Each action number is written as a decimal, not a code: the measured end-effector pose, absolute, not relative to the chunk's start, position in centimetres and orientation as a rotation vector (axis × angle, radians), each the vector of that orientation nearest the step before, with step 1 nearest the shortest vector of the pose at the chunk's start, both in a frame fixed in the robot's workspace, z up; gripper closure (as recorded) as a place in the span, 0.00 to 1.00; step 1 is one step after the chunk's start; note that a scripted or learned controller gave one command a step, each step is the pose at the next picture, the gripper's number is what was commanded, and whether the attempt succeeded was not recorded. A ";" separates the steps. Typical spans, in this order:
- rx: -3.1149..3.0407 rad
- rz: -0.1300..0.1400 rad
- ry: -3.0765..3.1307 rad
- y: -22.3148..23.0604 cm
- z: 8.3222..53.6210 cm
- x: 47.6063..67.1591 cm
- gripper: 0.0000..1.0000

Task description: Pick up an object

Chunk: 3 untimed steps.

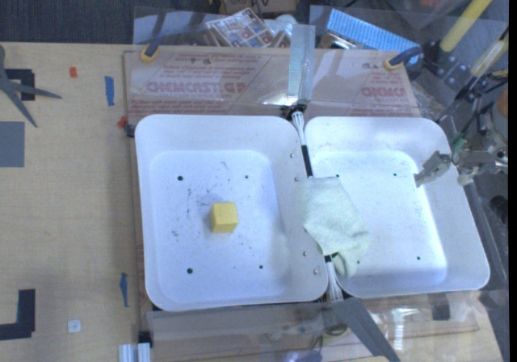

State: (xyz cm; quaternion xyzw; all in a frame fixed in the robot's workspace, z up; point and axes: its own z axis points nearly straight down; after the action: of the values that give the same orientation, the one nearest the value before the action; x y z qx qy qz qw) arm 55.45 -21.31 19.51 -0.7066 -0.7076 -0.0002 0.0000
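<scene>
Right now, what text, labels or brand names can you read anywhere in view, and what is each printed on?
"CHEMCAST G..." in red, on the protective film of the clear sheet behind the left bin; the last letters are blurred.
Red print on the film of the clear sheet behind the right bin: too blurred to read.
Printed packet beyond the sheets: too small to read.
Yellow cube and pale cloth: no markings.

The small yellow foam cube (pixel 224 217) sits bright against the shallow white plastic left bin (pixel 161 150), which is peppered with dark specks, while the crumpled pale greenish-white cloth (pixel 333 223) nearly blends into the white right bin (pixel 452 263), all on a tan wooden desk (pixel 65 191).
</scene>
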 end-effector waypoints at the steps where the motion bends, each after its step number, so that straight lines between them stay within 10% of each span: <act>1: -2.070 -0.006 -2.372 -10.4 8.8 63.6 0.00; 2: -2.140 -0.003 -2.307 -10.5 8.7 66.8 0.00; 3: -2.272 0.000 -2.168 -10.1 12.9 62.8 0.00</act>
State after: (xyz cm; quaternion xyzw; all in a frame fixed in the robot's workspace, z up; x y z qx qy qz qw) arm 62.80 -10.10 12.88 -0.7235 -0.6903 -0.0001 0.0003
